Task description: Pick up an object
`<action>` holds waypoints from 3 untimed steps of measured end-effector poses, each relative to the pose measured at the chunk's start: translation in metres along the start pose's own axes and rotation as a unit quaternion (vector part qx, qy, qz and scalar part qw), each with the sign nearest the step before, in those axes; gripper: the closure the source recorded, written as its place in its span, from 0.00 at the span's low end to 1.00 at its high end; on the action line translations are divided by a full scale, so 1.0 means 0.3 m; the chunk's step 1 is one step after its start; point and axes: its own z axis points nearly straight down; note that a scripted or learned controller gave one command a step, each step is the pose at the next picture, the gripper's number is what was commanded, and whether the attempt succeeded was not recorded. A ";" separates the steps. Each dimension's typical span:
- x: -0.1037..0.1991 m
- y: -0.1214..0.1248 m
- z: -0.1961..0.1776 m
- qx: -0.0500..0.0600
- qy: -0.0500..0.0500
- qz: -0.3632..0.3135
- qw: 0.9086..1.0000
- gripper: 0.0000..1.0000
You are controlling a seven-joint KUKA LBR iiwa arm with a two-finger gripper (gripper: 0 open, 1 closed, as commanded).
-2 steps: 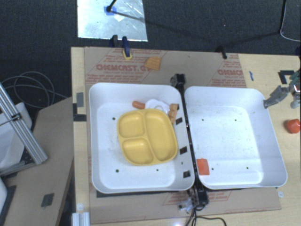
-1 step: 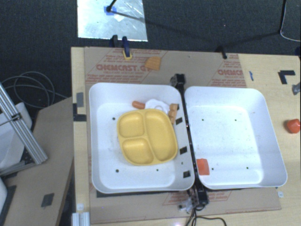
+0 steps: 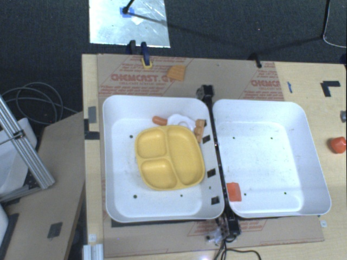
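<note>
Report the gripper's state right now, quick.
Gripper: its state cannot be told from the camera view. The yellow divided plate lies in the left bin, with nothing gripping it.

Two white bins [image 3: 260, 161] speckled with dark dots, on a tan surface [image 3: 325, 118] with red printed lettering. Yellow divided plate [image 3: 169, 157] in the nine o'clock bin [image 3: 116, 161]; orange sausage [image 3: 160, 121] at its twelve o'clock. Red-orange block [image 3: 233, 191] in the other bin.

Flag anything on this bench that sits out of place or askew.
Two things lie outside the bins: an orange sponge-like block on the cardboard behind the left bin, and a small red-orange object on the bench right of the right bin.
</note>
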 end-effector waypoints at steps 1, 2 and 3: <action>0.003 0.000 0.297 0.004 0.001 0.000 1.000 0.00; 0.040 0.004 0.017 -0.004 -0.001 -0.002 1.000 0.00; -0.001 0.001 0.113 0.001 0.000 0.000 1.000 0.00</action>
